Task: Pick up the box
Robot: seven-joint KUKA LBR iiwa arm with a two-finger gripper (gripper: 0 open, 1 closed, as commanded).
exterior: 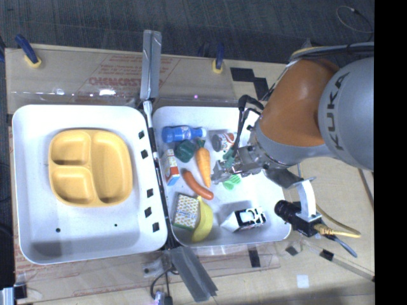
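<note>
Box lies lower left of gripper, well apart; gripper's state cannot be told

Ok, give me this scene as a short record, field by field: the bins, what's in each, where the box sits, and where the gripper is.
left bin: holds a yellow divided tray
right bin: blue bottle, carrot, yellow fruit, small black-and-white item, other small toys
box: patterned, at the right bin's near-left corner, touching the yellow fruit
gripper: over the middle of the right bin, beside the carrot, apart from the box
arm: reaches in from the right
</note>
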